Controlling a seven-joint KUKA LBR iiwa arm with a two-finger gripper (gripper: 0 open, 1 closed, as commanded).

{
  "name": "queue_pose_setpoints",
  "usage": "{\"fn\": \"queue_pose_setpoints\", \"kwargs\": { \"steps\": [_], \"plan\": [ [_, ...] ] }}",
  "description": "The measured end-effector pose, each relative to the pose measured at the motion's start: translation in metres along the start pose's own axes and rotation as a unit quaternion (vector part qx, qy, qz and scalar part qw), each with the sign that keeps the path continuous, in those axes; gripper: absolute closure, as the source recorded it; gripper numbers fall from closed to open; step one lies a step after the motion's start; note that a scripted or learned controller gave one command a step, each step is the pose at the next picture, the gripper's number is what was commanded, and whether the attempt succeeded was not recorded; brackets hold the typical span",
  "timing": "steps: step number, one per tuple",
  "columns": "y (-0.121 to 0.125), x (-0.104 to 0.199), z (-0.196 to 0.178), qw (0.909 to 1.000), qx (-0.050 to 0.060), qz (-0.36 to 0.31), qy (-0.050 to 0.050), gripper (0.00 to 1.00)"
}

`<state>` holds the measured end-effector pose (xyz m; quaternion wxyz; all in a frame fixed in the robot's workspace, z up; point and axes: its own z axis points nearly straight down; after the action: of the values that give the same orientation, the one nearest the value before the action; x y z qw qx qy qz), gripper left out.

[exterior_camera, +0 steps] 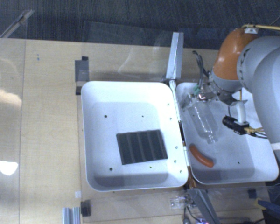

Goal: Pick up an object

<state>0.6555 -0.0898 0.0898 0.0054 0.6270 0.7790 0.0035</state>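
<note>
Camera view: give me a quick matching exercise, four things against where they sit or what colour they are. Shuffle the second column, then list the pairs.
Things:
1. dark ribbed mat
2. orange sausage-shaped object
3. clear plastic bottle
4. band above the wrist

Descriptions:
A. lying near the front of the right bin
B. orange, on the grey arm at the upper right
C. flat on the floor of the left bin
D. see-through, lying in the right bin below the gripper

Pairs: 1-C, 2-A, 3-D, 4-B
</note>
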Motion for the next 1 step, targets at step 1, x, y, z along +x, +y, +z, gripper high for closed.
{"fn": "queue_pose_setpoints", "kwargs": {
  "steps": [1],
  "plan": [
    [-0.0854, 0.0123, -0.0071, 0.9999, 0.003, -0.016, 0.001, 0.00]
  ]
}}
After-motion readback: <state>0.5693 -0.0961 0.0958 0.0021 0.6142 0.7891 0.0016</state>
